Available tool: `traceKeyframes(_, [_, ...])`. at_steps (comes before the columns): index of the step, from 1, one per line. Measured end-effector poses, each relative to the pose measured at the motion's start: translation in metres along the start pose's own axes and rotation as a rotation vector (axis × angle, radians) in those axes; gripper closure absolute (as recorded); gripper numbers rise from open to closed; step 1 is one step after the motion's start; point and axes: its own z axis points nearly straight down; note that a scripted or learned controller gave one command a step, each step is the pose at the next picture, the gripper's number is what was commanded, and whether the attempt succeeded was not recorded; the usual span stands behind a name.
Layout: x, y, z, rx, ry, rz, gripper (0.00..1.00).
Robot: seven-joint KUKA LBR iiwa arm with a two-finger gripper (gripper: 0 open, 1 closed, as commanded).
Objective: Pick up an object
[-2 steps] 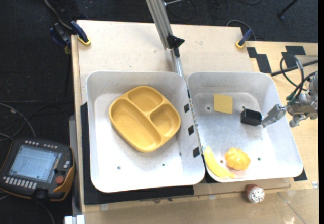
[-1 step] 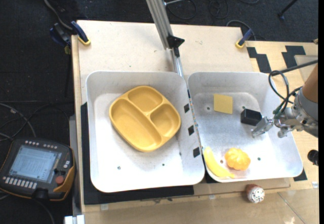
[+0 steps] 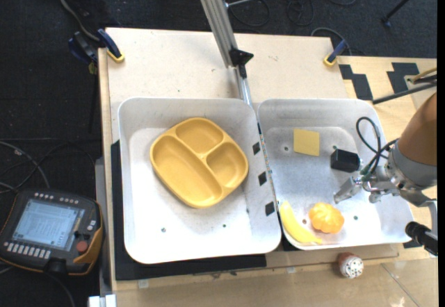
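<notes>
In the right bin point(image 3: 316, 114) lie an orange fruit point(image 3: 326, 218), a yellow banana point(image 3: 295, 226) at the front edge, a flat yellow square point(image 3: 306, 142) near the back and a small black block point(image 3: 344, 159). My gripper point(image 3: 356, 185) reaches in from the right and hangs low over the bin floor. It is just right of and behind the orange, and in front of the black block. Nothing shows in its grasp.
The left bin point(image 3: 139, 229) holds a yellow divided plate point(image 3: 199, 160). A slanted metal pole point(image 3: 219, 17) rises behind the bins. A small white dotted ball point(image 3: 351, 266) lies on the bench in front of the right bin. A teach pendant point(image 3: 45, 229) sits at far left.
</notes>
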Motion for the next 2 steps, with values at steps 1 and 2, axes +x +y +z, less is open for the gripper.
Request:
traceKeyframes(1, [0.000,0.002,-0.014,-0.007,-0.003,-0.001,1.00])
traceKeyframes(2, [-0.001,0.003,-0.077,-0.013,-0.005,-0.003,1.00])
